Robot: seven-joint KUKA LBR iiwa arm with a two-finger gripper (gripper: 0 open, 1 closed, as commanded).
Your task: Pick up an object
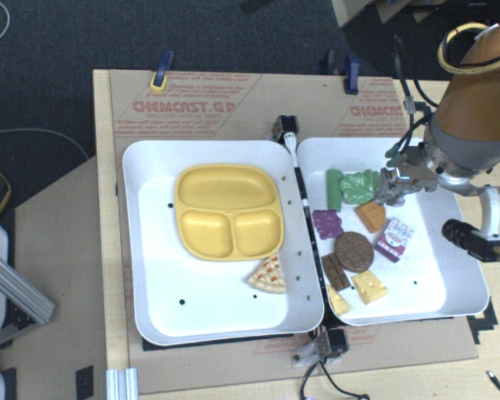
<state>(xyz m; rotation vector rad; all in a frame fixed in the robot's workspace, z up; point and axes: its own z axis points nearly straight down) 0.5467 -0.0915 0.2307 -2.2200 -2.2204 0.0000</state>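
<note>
Brown board [233,98] covers the bench, and red print on it reads "CHEMCAST GP". On it stand 2 white bins. The left bin [150,248] carries a yellow tray [229,209] with 3 compartments and a pizza slice [269,275] just beside it. The right bin [450,286] carries small toy foods close together: a green leafy piece [358,187], a brown round cookie [354,252], a purple piece [326,222], a cheese cube [369,287], an orange-brown piece [371,216]. The gripper [393,186] is above the green leafy piece; I cannot tell how wide it stands or if it holds something.
</note>
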